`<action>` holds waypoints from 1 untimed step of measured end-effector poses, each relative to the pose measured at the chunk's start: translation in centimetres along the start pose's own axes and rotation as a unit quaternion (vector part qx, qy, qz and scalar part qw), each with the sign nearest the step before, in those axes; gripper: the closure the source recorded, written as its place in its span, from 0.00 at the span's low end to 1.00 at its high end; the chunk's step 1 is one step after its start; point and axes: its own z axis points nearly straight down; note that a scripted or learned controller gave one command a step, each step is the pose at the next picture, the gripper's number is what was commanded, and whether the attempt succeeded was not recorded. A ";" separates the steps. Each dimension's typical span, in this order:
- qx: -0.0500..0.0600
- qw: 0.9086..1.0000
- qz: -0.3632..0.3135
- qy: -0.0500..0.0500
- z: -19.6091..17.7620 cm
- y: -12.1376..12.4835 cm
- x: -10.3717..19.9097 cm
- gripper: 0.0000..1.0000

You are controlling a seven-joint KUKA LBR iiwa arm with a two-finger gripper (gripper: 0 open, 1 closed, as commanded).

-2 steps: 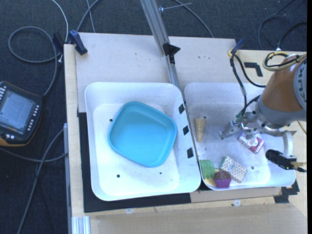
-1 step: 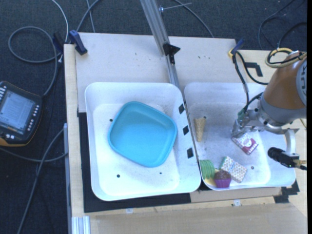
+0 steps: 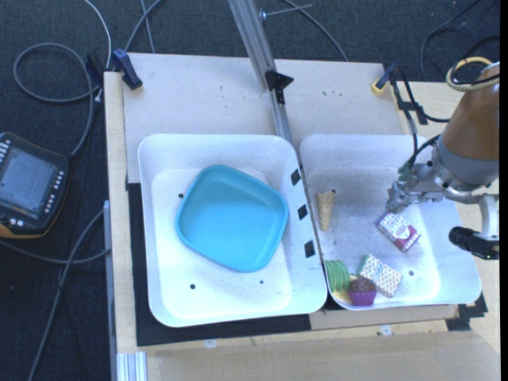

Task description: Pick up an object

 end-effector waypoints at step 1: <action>0.000 1.000 0.000 0.000 -4.5 -0.5 -0.3 1.00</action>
